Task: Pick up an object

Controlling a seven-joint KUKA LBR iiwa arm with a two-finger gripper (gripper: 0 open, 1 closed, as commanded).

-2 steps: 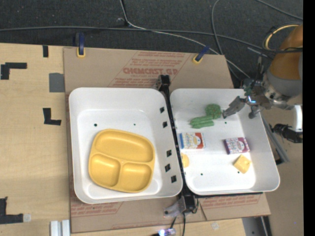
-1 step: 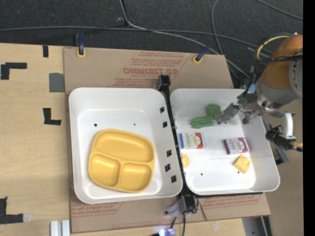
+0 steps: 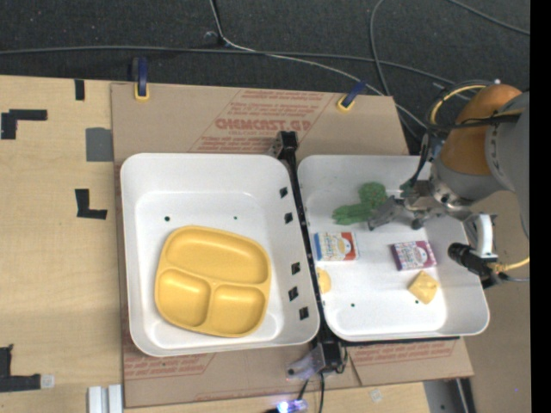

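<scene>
Right now the end effector hangs over the right bin near its far edge, just beside the green toy, which lies toward the bins' shared wall. Whether it grips anything I cannot tell.

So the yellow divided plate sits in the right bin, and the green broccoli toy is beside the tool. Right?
Not quite. The camera view shows the yellow divided plate in the left bin, not the right one. The rest stands: the green broccoli toy lies in the right bin, beside the tool.
</scene>
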